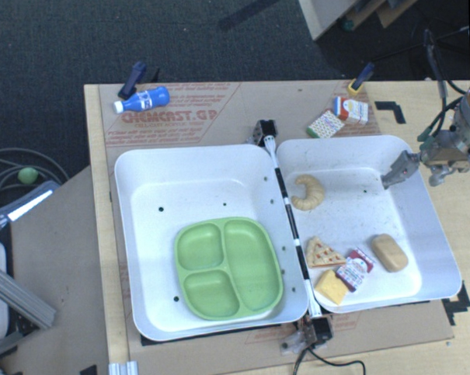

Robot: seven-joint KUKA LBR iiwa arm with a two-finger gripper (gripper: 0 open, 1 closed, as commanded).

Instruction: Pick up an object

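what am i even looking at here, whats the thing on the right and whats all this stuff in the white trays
This is one picture from a camera fixed above a workbench, looking down at a slant. The grey machinery at the right edge is a robot arm; its gripper, the part meant to grasp things, sits over the far right edge of the right bin and has nothing in it. Its job is to pick up an object.

Two shallow white bins stand side by side. The left bin holds a green divided plate. The right bin holds toy food: a croissant, a bread roll, a pizza slice, a yellow cheese block and a small red packet.

On the bench behind the bins lie a blue and white bottle and a few small boxes.
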